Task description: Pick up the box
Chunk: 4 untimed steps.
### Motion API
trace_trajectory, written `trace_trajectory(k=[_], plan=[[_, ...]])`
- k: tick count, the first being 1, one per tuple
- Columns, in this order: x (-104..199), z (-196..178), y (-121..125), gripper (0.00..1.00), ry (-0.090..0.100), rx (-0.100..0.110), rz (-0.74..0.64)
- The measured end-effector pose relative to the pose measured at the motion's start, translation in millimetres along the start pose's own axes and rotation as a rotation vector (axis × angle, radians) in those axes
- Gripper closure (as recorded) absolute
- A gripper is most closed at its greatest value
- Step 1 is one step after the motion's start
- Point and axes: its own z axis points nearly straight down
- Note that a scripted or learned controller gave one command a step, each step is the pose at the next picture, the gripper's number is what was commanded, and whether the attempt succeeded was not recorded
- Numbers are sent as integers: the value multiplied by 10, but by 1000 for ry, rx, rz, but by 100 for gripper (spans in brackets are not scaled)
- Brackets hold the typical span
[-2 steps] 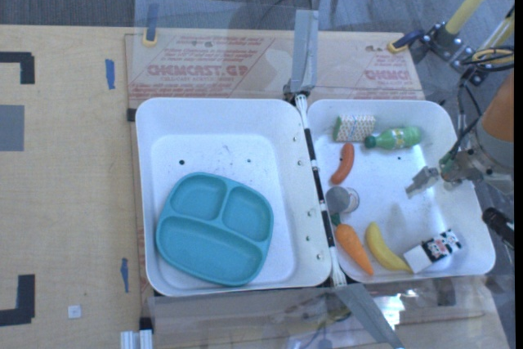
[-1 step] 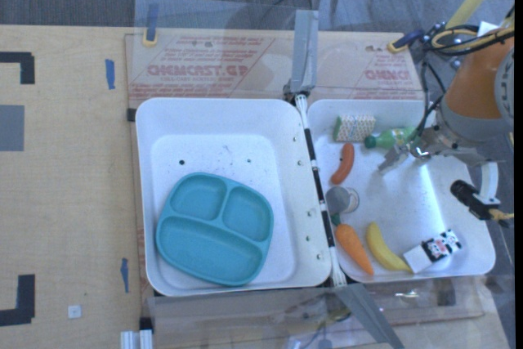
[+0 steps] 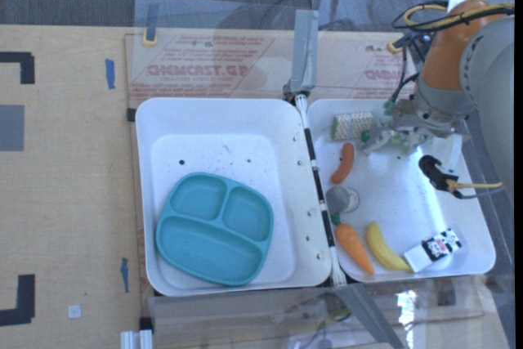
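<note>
Box waits at the far edge of the right bin, gripper close beside it

The box (image 3: 353,126), a small speckled carton lying on its side, sits near the back wall of the right bin (image 3: 482,253), just behind a small reddish carrot (image 3: 342,163). The gripper (image 3: 391,133) hangs low just to the right of it, and whether it is apart or together I cannot tell, since the wrist hides that part. Nothing is seen held.

The box looks light and fairly stiff, probably thin card that dents if squeezed hard. Its flat long sides seem the best place to take hold, across the short width, near the middle so it does not tip.

Elsewhere in the right bin lie a banana (image 3: 384,248), a larger carrot (image 3: 355,248), a grey cup (image 3: 341,199) and a black-and-white block (image 3: 434,248). The left bin (image 3: 155,123) holds a teal divided plate (image 3: 215,228)
</note>
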Motion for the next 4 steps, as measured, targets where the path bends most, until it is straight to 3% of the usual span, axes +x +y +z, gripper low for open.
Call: trace_trajectory(k=[1, 2, 3, 4], plan=[[174, 2, -34, 0, -8, 3, 114], [232, -92, -19, 100, 0, -1, 115], [180, -22, 2, 100, 19, 4, 121], [181, -17, -45, 100, 19, -16, 171]])
